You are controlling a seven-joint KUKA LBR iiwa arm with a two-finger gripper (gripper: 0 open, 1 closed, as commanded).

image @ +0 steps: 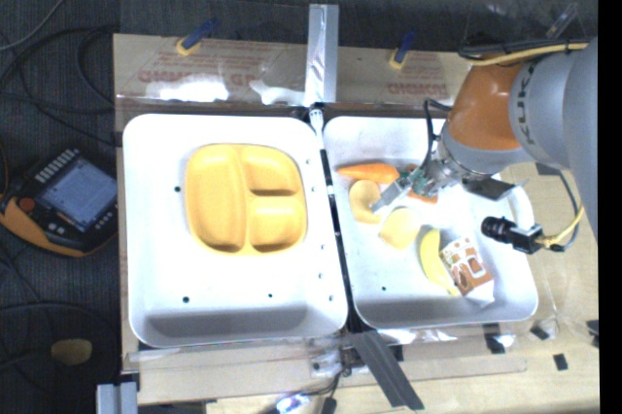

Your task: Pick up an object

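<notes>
The right bin (505, 305) holds several toy foods. An orange carrot (367, 172) lies near its back left. Just in front of it is a yellow curved piece (363, 200), then a pale yellow lump (397, 227), a yellow banana-like piece (432, 257) and a white and orange packet (465, 266). My gripper (410, 185) reaches down from the right. It is low over the bin, at the carrot's right end and just above the yellow curved piece. Nothing is visibly lifted.
The left bin (155, 305) holds a yellow divided plate (245, 196). A black plug with a cable (510, 232) hangs over the right bin's right side. The ridge between the bins (330, 208) runs just left of the carrot. A handheld controller (63, 203) lies off the bench at left.
</notes>
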